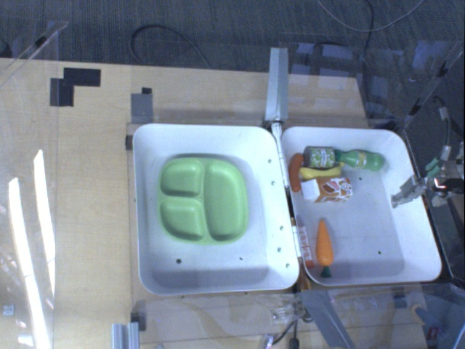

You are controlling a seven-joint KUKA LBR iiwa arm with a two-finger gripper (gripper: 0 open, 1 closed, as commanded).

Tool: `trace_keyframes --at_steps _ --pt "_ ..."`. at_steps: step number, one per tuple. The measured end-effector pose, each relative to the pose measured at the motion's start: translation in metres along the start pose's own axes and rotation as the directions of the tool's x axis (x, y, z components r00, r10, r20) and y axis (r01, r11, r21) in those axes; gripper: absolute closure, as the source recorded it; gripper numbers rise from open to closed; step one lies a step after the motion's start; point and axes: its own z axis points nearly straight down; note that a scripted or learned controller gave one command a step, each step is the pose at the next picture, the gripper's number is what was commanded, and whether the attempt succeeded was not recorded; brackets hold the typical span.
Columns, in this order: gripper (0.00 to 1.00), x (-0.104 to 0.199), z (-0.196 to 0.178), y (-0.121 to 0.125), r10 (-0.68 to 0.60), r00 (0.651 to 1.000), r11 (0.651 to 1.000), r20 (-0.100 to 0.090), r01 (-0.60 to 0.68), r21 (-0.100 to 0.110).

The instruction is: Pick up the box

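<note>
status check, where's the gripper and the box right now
Gripper at right bin's right edge, nothing held. Box lies in right bin, untouched. Banana and bottle crowd it from behind; carrot lies apart.

Bright, even light falls from overhead; my view is soft and slightly blurred, with white glare streaks on the worktop point(29, 217) at left.
</note>
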Motion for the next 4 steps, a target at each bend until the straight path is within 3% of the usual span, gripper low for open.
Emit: trace_keyframes --at_steps 1,2,3,4 --pt "0.00 0.069 0.068 0.054 0.276 0.961 0.961 -0.001 -0.276 0.002" --pt "0.00 0.112 0.159 0.029 0.249 0.968 0.968 -0.002 -0.249 -0.008" --pt "0.00 0.094 0.160 0.108 0.291 0.957 0.957 -0.001 -0.291 -0.007" --pt "1.00 0.095 0.150 0.107 0.283 0.959 0.959 -0.001 -0.283 -0.002"
